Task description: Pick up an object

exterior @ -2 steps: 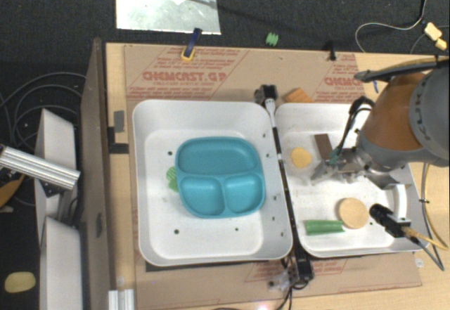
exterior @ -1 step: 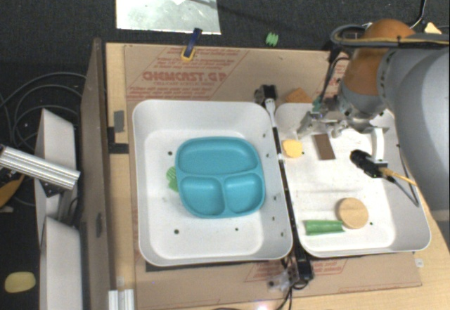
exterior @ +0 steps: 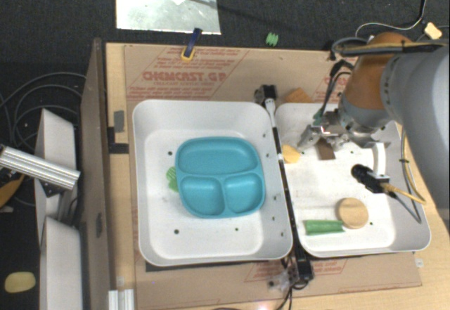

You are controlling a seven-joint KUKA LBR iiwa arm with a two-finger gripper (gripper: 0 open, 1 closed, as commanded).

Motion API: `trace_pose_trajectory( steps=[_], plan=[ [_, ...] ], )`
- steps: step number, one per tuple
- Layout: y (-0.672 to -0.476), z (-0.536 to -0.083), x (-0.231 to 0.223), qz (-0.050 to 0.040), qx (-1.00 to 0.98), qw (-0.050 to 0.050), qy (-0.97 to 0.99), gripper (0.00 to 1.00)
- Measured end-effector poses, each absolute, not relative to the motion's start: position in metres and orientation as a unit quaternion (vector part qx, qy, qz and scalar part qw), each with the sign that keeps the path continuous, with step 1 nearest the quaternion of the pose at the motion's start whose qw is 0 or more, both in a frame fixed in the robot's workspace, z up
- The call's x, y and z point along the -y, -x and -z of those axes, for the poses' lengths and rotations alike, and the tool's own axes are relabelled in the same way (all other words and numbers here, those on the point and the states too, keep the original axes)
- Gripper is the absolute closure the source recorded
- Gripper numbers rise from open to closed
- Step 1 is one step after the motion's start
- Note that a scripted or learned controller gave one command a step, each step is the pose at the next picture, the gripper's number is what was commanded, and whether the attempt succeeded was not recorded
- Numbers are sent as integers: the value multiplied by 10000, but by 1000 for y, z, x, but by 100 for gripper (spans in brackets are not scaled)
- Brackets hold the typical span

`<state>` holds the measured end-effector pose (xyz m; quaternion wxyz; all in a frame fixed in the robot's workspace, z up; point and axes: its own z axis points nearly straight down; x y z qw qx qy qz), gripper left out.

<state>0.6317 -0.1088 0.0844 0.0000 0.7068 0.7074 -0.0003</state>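
Brown block (exterior: 325, 152) is lying in the right bin (exterior: 320, 192), centre-right of frame, just below the hand (exterior: 318, 134); cannot tell whether hand is apart or together. Advise centring over block before closing.

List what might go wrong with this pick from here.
1. The gripper hangs by a small brown block in the right bin. The block is partly hidden, so a grasp may miss or just push it.
2. The yellow piece lies at the bin's left wall, which may get in the gripper's way.
3. The wooden disc sits close beside the green stick; going for one could knock the other.
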Motion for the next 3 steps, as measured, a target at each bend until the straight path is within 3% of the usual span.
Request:
trace_pose_trajectory(
  steps=[1,2,3],
  plan=[
    [-634,-96,109,-13,-7084,20,-7058,100],
    [-581,-260,93,-47,-7086,51,-7056,100],
    [-561,-239,40,-4,-7102,-9,-7040,100]
  ],
)
